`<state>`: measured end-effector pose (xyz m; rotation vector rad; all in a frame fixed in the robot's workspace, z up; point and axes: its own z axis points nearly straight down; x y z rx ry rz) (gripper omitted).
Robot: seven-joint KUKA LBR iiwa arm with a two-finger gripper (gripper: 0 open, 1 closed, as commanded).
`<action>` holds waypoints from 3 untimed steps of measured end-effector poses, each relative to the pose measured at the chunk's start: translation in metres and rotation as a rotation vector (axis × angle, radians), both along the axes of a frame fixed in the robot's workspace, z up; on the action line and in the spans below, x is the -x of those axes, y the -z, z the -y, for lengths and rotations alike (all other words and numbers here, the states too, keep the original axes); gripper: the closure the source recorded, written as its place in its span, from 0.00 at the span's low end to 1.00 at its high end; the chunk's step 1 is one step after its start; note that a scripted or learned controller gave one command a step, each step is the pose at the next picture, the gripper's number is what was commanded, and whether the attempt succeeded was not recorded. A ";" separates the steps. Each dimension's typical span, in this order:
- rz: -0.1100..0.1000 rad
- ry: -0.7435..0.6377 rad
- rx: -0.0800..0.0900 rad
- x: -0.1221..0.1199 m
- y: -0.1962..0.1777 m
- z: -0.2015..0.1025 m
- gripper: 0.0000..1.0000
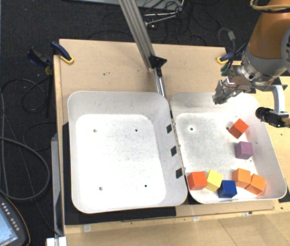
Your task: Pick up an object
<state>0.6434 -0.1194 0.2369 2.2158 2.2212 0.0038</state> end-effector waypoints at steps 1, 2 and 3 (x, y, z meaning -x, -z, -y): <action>-0.005 -0.006 -0.003 0.005 0.006 -0.057 1.00; -0.002 -0.006 -0.003 0.000 -0.005 -0.112 1.00; -0.003 -0.006 -0.003 -0.001 -0.004 -0.176 1.00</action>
